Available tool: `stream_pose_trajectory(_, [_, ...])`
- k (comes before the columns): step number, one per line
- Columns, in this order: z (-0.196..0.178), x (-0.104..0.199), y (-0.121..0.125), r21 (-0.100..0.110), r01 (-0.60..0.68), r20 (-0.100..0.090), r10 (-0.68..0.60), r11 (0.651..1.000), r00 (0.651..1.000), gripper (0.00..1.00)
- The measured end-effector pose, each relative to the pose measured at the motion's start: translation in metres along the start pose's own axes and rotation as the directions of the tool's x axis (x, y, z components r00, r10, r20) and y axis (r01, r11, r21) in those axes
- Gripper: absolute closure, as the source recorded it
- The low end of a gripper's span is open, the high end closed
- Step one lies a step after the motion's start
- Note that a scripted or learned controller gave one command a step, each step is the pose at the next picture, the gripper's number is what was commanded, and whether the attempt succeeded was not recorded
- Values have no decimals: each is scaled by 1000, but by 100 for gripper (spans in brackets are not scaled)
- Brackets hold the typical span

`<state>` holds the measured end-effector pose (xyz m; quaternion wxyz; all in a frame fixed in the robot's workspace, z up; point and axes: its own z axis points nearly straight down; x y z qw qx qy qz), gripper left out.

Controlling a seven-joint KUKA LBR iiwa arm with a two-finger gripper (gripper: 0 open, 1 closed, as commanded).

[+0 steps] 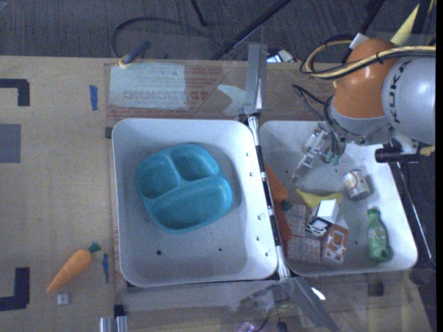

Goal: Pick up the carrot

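Observation:
An orange carrot [275, 184] lies in the right bin [405, 254], along its left wall, with its dark end pointing toward the front. My gripper [311, 162] hangs over the back left part of that bin, a short way right of the carrot and apart from it. It is open with nothing between its fingers. A second carrot [69, 270], orange with a green top, lies on the bench outside the bins at the front left.
The left bin [131, 254] holds a blue divided plate [184, 185]. In the right bin lie a small can [356, 184], a green bottle [376, 235], a yellow piece [318, 198] and small cartons [325, 234]. Cables loop over the arm at the back right.

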<state>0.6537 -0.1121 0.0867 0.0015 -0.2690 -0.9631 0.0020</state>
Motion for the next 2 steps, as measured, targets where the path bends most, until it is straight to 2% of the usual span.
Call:
stream_pose_trajectory(1, [-13, -4, 2, -9, -2, 15, 2, 1000, 1000, 100])
stream_pose_trajectory(2, [-99, 17, 30, -9, -639, 2, 639, 769, 769, 100])
